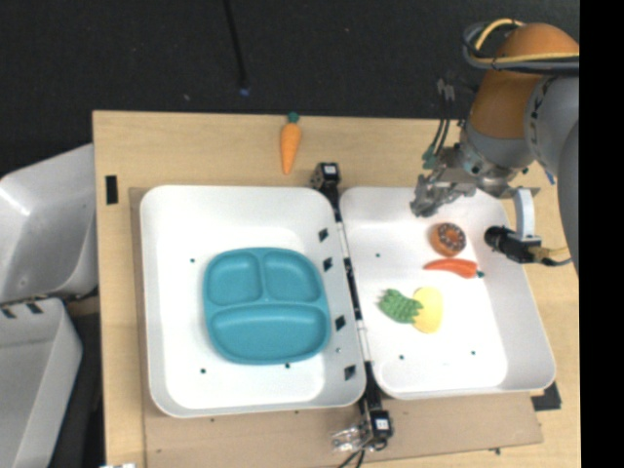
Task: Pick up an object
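Hovering above right bin (468,344), gripper (425,205); round brown object (449,236) just beside.

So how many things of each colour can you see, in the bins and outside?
Blue: 1, plate
Orange: 1, carrot
Red: 1, pepper
Brownish-red: 1, round piece
Green: 1, leafy piece
Yellow: 1, lumpy piece
Total: 6

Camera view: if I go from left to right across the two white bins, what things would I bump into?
Teal divided plate → green leafy toy → yellow toy. The red pepper and the round brown toy lie one above the other near the right, so they have no clear turn.
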Action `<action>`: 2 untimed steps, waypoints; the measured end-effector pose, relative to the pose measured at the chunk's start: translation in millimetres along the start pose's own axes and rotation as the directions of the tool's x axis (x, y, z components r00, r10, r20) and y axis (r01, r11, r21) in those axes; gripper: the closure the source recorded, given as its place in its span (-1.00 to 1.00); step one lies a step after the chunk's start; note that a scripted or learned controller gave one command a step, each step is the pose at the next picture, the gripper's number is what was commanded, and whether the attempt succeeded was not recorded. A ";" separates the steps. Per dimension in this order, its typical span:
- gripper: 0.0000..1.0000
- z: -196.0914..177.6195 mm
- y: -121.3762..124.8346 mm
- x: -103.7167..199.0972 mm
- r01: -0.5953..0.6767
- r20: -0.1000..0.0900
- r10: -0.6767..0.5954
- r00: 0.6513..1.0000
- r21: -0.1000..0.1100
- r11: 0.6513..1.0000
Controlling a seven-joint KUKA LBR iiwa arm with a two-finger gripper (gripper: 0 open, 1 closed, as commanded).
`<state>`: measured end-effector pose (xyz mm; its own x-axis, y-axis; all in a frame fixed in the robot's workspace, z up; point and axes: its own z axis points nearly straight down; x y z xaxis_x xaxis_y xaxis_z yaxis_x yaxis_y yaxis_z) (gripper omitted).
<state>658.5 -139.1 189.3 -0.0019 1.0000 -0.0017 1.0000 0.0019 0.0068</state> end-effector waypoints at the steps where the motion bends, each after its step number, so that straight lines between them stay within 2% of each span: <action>1: 1.00 -52.5 11.6 -4.0 0.000 0.001 0.000 1.000 -0.002 1.000; 2: 1.00 -72.9 12.6 -5.1 0.003 -0.001 -0.003 1.000 0.002 1.000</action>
<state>670.6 -144.0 262.3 -0.0045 1.0000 -0.0010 1.0000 0.0045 0.0043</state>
